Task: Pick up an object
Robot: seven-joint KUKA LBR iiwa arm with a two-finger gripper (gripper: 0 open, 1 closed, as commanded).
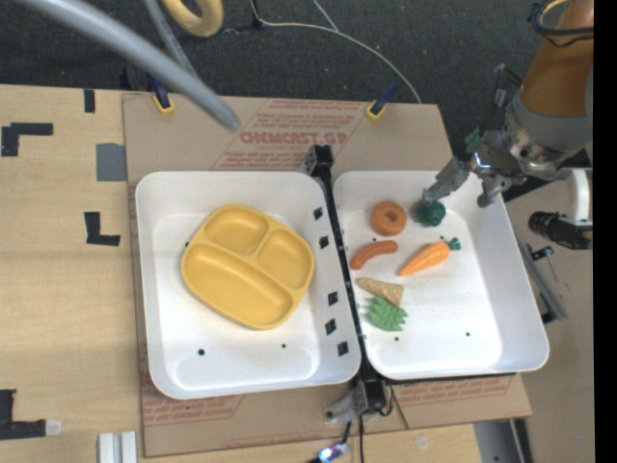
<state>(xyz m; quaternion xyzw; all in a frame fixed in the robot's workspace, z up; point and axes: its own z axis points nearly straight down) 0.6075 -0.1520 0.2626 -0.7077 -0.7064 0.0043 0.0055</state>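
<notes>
The pincer (463,183) hangs spread and released over the right bin's (511,287) far edge, one finger tip just beside a dark green toy (431,212). Near it lie a doughnut (388,218), sausage (373,253) and carrot (427,258). A yellow tray (249,265) fills the left bin (159,287).

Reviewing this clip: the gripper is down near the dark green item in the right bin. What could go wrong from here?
1. The gripper sits at the edge of the small dark green toy, so an off-centre close could push it away.
2. The toy lies near the right bin's back wall, leaving little room.
3. The donut is close by and could get nudged.
</notes>
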